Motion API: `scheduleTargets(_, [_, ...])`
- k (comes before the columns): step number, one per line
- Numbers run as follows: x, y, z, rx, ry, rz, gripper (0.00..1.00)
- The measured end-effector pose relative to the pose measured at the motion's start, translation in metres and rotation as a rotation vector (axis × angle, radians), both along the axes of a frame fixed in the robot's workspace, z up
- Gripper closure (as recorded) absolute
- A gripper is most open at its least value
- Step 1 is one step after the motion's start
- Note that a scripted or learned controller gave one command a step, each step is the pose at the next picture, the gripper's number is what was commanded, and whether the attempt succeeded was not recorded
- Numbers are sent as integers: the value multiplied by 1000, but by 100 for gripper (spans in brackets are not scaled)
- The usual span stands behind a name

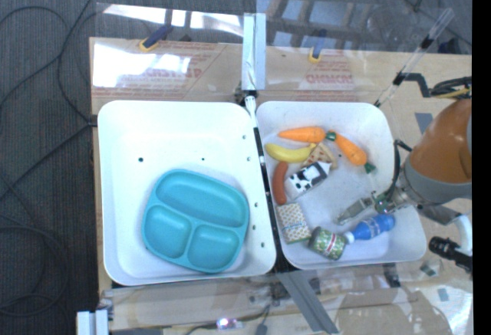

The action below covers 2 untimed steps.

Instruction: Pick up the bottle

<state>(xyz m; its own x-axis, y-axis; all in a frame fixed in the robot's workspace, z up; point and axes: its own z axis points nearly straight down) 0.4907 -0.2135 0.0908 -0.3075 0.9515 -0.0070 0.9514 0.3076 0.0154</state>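
Observation:
A small blue bottle [375,227] with a white cap lies on its side near the front of the right bin [399,249], cap pointing left toward a green can [327,243]. My gripper [359,210] hangs low over the bin, just behind and slightly left of the bottle, close to its upper edge. The grey arm with its orange band [443,149] comes in from the right. Whether the gripper touches the bottle cannot be made out.
The right bin also holds two carrots [304,134], a banana [289,152], a sausage [280,181], a black-and-white toy [309,175] and a waffle-like square [293,221]. In the left bin [123,142] sits a blue divided plate [196,220].

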Motion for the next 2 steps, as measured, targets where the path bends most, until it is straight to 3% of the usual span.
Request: scheduleTargets(2, [0, -3, 0, 7, 3, 20, 0])
